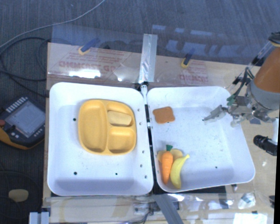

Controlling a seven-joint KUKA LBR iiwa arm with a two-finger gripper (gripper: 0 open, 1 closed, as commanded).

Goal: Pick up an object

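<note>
In the right bin (232, 152) a flat brown cookie-like piece (164, 115) lies near the far left corner. An orange carrot (166, 165) and a yellow banana (178, 170) lie side by side at the near left, touching. My gripper (223, 117) hangs over the far right part of this bin, fingers spread open with nothing between them. It is well to the right of the brown piece and apart from every object.
The left bin (61, 166) holds a yellow divided tray (94, 130) with a pale yellow block (119, 118) in its upper right compartment. A metal strip (148, 57) rises behind the seam between the bins. A pendant (16, 120) lies on the floor at left.
</note>
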